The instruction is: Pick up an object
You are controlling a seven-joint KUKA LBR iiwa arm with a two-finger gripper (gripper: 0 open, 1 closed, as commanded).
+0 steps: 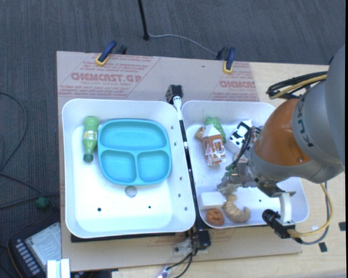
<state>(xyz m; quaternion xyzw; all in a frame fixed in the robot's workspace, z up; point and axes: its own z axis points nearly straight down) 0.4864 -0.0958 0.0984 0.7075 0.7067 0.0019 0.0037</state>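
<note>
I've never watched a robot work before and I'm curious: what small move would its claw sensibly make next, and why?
Probably a short drop straight down. The claw hangs low in the right white bin, just above the tan curved croissant-like pastry and beside the small brown-and-white carton. Nothing visibly sits in it yet, and whether it is open is hard to tell, so lowering onto the pastry seems the likeliest step.

Looks like a robotics lab setup, not anyone's kitchen. Two shallow white plastic bins (69, 172) sit side by side on a brown cardboard-covered bench (162, 77), held down at the far edge by blue-and-yellow spring clamps (107, 51). The floor is dark grey office carpet (23, 39) with loose black cables (11, 155) trailing across it on the left, and the big grey industrial arm with an orange band (296, 138) reaches in from the right.
</note>
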